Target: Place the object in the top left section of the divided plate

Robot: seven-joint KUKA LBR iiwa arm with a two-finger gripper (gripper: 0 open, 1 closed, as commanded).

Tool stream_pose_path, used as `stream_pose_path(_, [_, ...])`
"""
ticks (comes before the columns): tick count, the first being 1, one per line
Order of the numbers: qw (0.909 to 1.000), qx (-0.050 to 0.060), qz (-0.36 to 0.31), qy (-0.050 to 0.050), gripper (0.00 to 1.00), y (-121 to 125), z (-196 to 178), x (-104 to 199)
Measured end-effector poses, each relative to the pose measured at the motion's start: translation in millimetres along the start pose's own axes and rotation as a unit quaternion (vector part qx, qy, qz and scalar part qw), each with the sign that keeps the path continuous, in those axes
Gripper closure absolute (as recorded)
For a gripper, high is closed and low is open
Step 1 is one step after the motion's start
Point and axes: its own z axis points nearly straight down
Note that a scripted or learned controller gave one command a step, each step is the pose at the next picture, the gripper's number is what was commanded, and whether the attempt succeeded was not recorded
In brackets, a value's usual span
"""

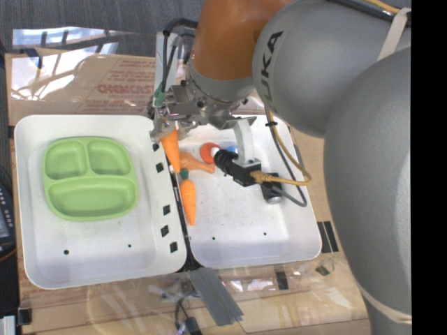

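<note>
The green divided plate [89, 177] lies in the left bin, with two small sections at the top and one wide section below. My gripper [166, 124] hangs over the left edge of the right bin, by the divider between the bins. An orange carrot [172, 151] points down directly beneath the gripper, its upper end hidden against it. A second carrot [188, 202] lies lower along the same edge. A peach-coloured piece [196, 165] rests between the two carrots.
A red object [209, 150] with a blue bit [229, 149] lies in the right bin [237, 243], partly under the arm. A black cable fitting [241, 169] hangs from the wrist above it. The left bin [91, 250] holds the plate.
</note>
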Motion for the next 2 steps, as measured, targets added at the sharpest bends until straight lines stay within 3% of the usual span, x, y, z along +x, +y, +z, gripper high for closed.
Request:
stream_pose_path(1, [0.9890, 0.001, 0.148, 0.000, 1.00, 23, 35, -7])
stream_pose_path(2, [0.9832, 0.001, 0.182, 0.000, 1.00, 47, 113, -92])
